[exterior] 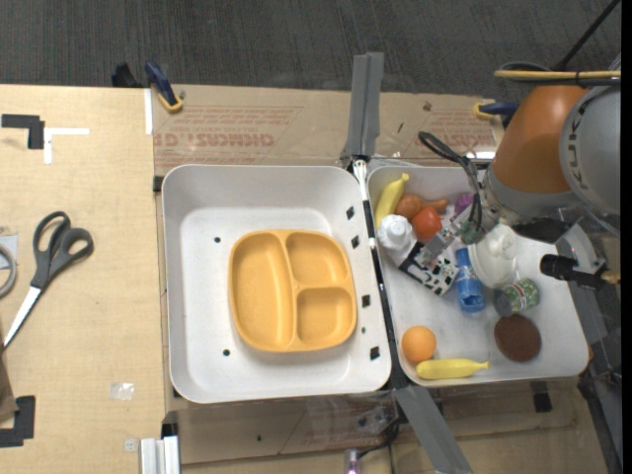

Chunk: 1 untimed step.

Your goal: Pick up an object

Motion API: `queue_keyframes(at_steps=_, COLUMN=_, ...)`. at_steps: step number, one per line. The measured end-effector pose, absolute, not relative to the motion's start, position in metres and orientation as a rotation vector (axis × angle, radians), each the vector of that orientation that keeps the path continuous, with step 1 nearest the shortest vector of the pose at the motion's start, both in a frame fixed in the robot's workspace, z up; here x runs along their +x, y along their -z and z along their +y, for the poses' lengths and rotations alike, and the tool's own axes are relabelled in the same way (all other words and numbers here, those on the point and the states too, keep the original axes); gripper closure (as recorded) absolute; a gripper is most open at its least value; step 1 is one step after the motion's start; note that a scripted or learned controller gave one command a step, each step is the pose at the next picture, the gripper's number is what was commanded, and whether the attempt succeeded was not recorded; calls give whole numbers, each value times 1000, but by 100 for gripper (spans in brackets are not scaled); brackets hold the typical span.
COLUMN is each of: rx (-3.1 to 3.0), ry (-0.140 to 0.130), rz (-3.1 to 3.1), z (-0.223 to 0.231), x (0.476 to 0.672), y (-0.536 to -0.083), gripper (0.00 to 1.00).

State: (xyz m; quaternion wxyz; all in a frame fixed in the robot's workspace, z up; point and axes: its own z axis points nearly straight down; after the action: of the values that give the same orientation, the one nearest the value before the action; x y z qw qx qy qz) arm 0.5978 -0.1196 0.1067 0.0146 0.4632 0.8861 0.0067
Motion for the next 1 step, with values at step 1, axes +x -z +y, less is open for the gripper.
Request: queue_keyframes(at_steps=1, rx=1559, ry=-24, rz=2691, z=-115, x=567, y=-106, gripper=0)
